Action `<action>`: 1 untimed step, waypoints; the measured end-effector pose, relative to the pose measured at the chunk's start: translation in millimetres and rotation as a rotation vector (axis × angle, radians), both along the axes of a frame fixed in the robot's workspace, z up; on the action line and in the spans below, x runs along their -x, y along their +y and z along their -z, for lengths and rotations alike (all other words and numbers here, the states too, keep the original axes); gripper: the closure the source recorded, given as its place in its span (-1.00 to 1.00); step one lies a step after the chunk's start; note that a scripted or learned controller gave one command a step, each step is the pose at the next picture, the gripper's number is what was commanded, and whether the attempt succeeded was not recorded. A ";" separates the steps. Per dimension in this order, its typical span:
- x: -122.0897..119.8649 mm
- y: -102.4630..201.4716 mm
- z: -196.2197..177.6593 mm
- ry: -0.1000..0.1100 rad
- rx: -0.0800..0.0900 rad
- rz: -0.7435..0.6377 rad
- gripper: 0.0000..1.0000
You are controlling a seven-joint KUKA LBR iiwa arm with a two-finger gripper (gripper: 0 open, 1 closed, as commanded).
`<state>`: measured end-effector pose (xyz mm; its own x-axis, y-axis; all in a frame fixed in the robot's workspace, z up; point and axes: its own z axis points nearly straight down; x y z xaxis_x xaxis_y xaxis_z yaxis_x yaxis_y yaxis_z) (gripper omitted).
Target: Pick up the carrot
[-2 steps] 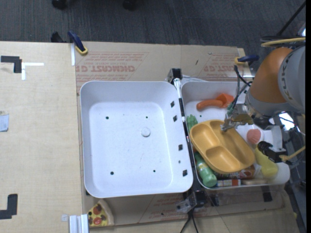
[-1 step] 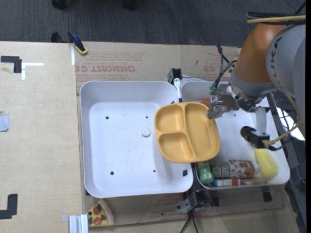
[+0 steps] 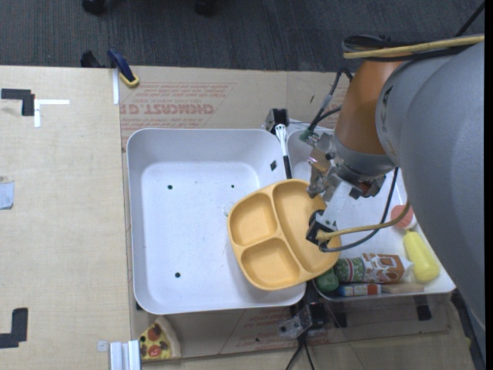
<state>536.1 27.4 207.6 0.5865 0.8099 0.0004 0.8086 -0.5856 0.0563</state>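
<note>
I see gripper [image 3: 322,185] over far rim of yellow three-part plate [image 3: 269,237]. Can't tell if open or closed. Food box [image 3: 375,268], yellow toy [image 3: 420,257] near, off to gripper's side.

Left bin [image 3: 185,230] floor open, yellow divided plate [image 3: 269,237] straddling both bins' edge, right bin [image 3: 299,168] seemingly crowded

You see the arm [image 3: 443,145] reaching in from the right of the camera view. Its broad grey link occupies the upper right and slants down toward the centre. Note the orange band [image 3: 368,106] directly above the wrist [image 3: 358,164]. The wrist is dark grey and angled down and to the left. The gripper [image 3: 319,183] hangs below it, just right of centre.
</note>
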 end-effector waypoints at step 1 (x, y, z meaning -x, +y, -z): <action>5.9 31.9 -5.0 -0.019 -0.005 0.156 1.00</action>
<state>530.1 59.3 212.5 0.7051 0.7089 0.0163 0.7066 -0.7043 0.0678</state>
